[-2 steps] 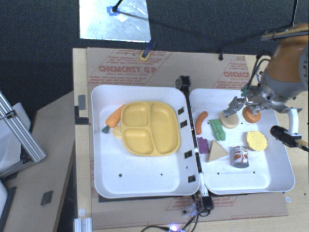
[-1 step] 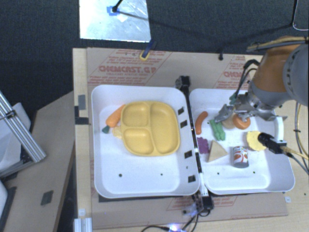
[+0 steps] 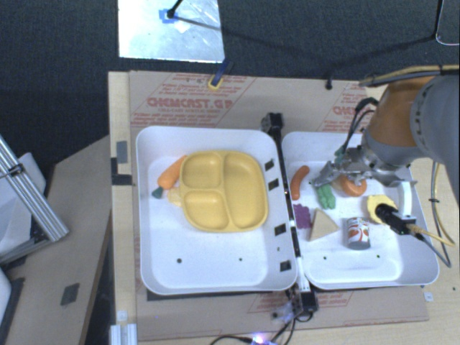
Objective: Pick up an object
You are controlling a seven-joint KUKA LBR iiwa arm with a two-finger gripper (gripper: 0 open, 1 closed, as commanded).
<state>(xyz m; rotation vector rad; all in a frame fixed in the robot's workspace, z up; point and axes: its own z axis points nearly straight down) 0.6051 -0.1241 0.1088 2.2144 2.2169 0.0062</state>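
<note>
Green toy vegetable (image 3: 327, 196) lies in the right bin (image 3: 374, 272), directly beneath my gripper (image 3: 329, 180). From my remote station I cannot tell whether the fingers are spread or closed, or whether they grip anything. Noted beside it: an orange round piece (image 3: 353, 187), a red sausage (image 3: 299, 181), a purple block (image 3: 302, 215), a tan wedge (image 3: 323, 225), a small can (image 3: 357, 233) and a yellow item (image 3: 376, 205). Left bin (image 3: 215, 275) carries a yellow divided plate (image 3: 219, 191) and a carrot (image 3: 170, 172).
</note>
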